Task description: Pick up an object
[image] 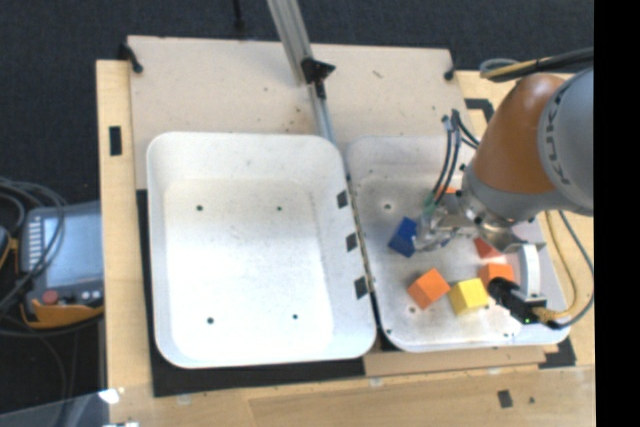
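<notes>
Approach step, we judge: tool (436,233) low in the right bin (400,165), just beside the blue block (403,237), grip state we cannot tell; next move calls for centring on that block before lifting.

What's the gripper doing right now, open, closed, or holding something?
Gripper: cannot be told; it sits low in the right bin beside the blue block.
</notes>
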`<state>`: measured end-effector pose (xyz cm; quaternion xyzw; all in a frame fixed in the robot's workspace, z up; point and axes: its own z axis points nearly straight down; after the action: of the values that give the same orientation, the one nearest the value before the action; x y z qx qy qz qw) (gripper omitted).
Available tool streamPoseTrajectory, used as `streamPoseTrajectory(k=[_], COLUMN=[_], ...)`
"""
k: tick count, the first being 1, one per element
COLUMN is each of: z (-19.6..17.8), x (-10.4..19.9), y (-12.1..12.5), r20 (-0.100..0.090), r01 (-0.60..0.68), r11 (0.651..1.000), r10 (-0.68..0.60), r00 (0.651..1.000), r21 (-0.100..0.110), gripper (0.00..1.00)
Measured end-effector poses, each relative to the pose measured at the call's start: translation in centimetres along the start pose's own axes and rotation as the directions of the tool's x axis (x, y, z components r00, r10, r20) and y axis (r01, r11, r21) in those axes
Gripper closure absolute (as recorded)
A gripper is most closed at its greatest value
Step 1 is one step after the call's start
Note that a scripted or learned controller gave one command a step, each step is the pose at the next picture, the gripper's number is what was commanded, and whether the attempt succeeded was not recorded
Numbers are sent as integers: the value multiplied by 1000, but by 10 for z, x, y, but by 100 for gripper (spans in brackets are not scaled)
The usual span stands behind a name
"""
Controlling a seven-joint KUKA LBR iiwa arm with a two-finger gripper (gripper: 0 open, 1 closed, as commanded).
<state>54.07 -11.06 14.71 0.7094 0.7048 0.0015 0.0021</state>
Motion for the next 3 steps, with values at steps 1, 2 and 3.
streamPoseTrajectory(k=[1,2,3], z=[-47,-56,-54], x=[-9,-10,39], y=[-2,-1,-9], r20=[1,0,-1], r01=[2,3,13], r11=[1000,1000,1000], r10=[-2,-3,-13], r00=[1000,1000,1000], r21=[-1,2,5], gripper=[100,100,100])
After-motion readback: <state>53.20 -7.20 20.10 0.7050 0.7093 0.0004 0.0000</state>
